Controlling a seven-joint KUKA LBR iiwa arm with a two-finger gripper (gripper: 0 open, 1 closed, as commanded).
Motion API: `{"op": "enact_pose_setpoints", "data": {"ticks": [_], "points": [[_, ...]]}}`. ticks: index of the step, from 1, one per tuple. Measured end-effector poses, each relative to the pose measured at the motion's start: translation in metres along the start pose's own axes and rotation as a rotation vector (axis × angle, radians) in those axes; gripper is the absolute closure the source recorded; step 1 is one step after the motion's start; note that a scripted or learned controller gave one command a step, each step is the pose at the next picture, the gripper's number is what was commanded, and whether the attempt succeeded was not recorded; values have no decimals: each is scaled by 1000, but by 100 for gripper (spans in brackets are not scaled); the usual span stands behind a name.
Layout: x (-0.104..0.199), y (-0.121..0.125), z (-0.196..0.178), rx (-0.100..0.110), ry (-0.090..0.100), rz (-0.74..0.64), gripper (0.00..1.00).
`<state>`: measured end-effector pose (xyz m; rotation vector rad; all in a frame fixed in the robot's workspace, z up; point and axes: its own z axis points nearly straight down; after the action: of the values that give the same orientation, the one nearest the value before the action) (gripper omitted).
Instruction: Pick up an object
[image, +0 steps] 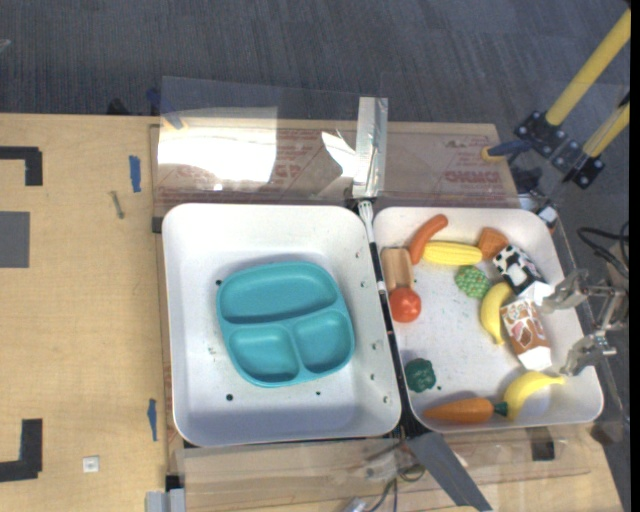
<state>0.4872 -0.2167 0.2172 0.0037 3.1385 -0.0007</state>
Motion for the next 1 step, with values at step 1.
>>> {"op": "enact_pose_setpoints", "data": {"ticks": [1], "points": [[-21, 17, 116, -2, 0, -120, 0]]}}
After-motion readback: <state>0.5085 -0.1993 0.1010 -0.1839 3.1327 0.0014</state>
